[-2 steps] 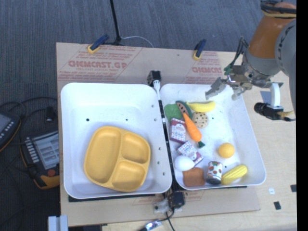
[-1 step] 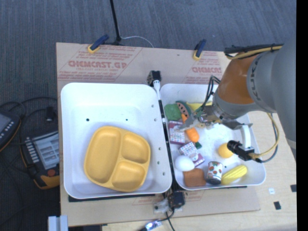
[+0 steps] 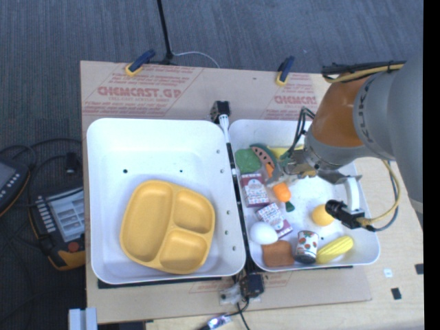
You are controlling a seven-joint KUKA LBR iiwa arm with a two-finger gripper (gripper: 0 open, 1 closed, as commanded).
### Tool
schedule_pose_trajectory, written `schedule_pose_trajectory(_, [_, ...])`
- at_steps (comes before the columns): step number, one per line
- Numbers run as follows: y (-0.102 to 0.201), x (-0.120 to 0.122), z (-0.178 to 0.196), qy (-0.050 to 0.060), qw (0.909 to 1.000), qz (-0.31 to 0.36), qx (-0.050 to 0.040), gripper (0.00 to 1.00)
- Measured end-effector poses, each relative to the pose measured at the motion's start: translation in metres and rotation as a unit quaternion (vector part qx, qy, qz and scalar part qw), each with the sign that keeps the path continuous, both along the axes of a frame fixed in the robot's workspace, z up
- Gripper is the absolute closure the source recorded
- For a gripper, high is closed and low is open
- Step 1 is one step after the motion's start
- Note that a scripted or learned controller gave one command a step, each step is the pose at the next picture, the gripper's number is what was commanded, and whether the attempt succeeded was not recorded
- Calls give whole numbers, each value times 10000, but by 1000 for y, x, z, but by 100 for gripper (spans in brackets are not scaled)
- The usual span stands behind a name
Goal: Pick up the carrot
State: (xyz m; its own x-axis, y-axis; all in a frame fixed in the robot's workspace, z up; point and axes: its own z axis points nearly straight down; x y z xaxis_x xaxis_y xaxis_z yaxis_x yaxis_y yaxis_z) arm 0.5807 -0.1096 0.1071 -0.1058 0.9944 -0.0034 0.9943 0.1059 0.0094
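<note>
- Along the lower edge of the right bin, a brown block-shaped piece, a small printed can and a yellow ribbed corn cob lie in a row; the can touches the cob.
- Just above them sit a smooth white egg, a small red-and-white printed packet and a round yellow lemon-like piece.
- The yellow tray, glossy moulded plastic with three rounded compartments, lies in the lower middle of the left bin, a shallow white tub with rounded corners.
- The carrot, a short orange stub with a green tip, lies at the centre of the right bin, beside a taller printed carton.
- The gripper hangs just above and right of the carrot; whether its fingers are spread or closed cannot be told, and nothing is seen between them.
- A green rounded piece and a watermelon slice lie at the bin's upper left.
- The arm, smooth grey metal with a broad orange band, fills the upper right.
- Both bins rest on a brown printed cardboard sheet, held by two yellow-and-blue clamps at the far edge.
</note>
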Motion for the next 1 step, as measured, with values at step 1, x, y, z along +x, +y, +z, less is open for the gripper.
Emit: schedule_pose_trajectory(1, [61,-29,75,59,9971,760,11,100])
